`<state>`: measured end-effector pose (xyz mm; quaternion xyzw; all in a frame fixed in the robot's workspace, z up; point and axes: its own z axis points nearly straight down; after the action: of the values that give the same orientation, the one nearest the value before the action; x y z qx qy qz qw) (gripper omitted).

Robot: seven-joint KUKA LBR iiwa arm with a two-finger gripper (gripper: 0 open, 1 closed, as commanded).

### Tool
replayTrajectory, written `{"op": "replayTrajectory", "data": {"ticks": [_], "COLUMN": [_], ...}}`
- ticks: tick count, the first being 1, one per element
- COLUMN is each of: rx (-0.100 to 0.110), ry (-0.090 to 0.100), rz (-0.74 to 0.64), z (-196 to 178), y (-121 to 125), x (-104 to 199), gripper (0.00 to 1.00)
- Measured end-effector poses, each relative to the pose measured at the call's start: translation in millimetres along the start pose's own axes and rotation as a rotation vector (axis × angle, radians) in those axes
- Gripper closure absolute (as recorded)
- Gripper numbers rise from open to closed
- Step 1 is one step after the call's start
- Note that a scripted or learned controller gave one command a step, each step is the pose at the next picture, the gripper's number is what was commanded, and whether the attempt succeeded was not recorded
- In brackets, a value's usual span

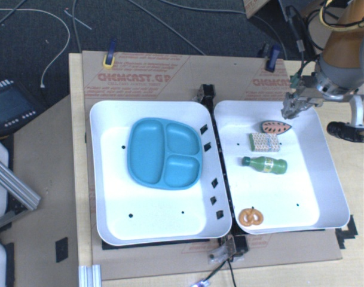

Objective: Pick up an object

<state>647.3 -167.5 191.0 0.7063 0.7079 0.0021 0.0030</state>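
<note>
Camera view: four objects in right bin (pixel 325 178), one blue plate (pixel 164 153) left; end effector (pixel 292 109) state unclear.

Blue plate (pixel 164 153), green bottle (pixel 265 164) (white bins (pixel 152 220)), speckled block (pixel 265 141).

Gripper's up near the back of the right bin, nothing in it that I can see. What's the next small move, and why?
Probably lower the gripper a little toward the watermelon slice, the closest item, lying just in front of and below it. It lies apart from the speckled block and green bottle, so a descent there looks least cluttered.
</note>
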Motion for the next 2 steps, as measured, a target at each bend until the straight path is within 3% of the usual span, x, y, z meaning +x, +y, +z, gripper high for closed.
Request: {"op": "replayTrajectory", "data": {"ticks": [1,2], "rx": [0.001,0.011], "ry": [-0.001,0.004], "rz": [0.001,-0.002], "z": [-54.6,-49.4], "y": [1.7,-30.5], "x": [-0.1,50.5], "gripper": [1.0,1.0]}}
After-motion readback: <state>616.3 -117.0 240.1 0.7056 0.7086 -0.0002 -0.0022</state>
